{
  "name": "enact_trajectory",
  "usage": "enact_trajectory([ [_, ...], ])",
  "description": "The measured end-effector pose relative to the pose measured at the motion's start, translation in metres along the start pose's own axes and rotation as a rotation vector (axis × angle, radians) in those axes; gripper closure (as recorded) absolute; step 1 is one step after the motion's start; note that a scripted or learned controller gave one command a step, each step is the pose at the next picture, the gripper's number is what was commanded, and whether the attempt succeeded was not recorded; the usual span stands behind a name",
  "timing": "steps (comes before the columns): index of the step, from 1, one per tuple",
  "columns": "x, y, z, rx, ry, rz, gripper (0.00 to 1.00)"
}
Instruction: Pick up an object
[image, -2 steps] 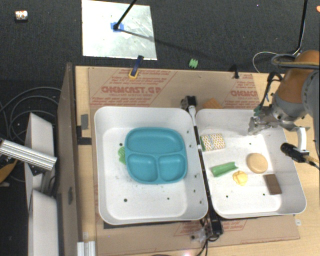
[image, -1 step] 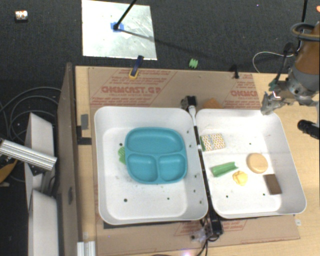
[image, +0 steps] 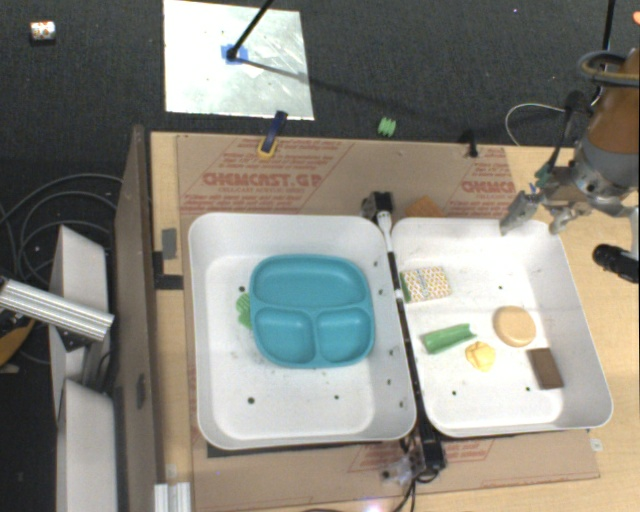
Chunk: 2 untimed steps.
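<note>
**Claw above the right bin's far corner**

The claw (image: 535, 213) hangs open and holds nothing, its two fingers spread over the far right corner of the right bin (image: 570, 290). Well apart from it lie the objects — a patterned pad (image: 425, 284), a green piece (image: 445, 337), a yellow piece (image: 480, 355), a tan disc (image: 514, 326) and a brown block (image: 545, 368). The left bin (image: 215, 300) carries a blue divided plate (image: 310, 310) (upright, three compartments).

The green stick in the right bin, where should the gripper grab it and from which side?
Probably across the middle of the green stick, coming straight down with the gripper: it lies flat, long and narrow, tilted, with the yellow piece crowding its right end.
</note>
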<state>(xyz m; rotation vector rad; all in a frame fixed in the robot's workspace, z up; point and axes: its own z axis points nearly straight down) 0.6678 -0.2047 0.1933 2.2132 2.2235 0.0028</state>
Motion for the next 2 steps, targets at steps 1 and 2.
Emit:
enact_trajectory([
  [1,0.099,-0.055,0.096,0.012,0.007,-0.005,0.0],
  [2,0.059,-0.085,-0.026,-0.007,-0.002,0.006,0.0],
])
